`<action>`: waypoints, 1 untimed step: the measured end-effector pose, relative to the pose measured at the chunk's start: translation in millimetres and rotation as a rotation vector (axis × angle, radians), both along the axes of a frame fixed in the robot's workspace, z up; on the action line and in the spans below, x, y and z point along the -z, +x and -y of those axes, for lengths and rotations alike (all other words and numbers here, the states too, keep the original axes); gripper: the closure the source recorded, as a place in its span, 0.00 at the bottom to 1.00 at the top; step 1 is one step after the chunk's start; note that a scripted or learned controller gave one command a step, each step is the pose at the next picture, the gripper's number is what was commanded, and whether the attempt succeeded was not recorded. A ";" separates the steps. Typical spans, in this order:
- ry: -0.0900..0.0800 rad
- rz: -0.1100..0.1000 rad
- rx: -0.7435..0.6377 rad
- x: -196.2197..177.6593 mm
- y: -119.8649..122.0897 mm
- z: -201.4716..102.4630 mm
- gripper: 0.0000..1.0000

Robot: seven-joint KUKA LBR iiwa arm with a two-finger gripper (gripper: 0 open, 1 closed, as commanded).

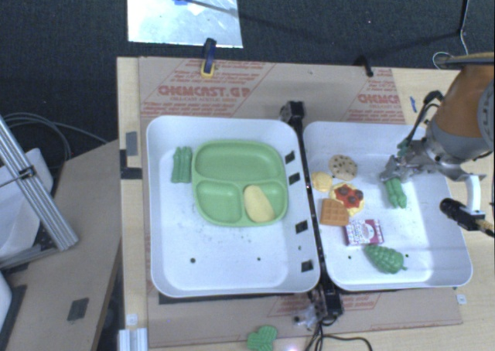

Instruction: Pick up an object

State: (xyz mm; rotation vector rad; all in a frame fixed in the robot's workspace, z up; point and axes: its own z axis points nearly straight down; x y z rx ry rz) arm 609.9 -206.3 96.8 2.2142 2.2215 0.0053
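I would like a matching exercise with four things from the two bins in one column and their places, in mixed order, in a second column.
Things:
1. yellow toy food
2. green beans
3. cookie
4. green leafy toy

Places:
A. right bin, near its front edge
B. left bin, beside the green tray, on its left
C. in a compartment of the green tray
D. right bin, above the pizza slice

Pairs: 1-C, 2-B, 3-D, 4-A

one fixed overhead camera, slanted down, seemingly fairly high, over both bins [232,129]
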 end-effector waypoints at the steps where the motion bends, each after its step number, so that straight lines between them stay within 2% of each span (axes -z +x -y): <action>1: 0.003 -0.001 -0.006 3.6 42.8 -70.5 1.00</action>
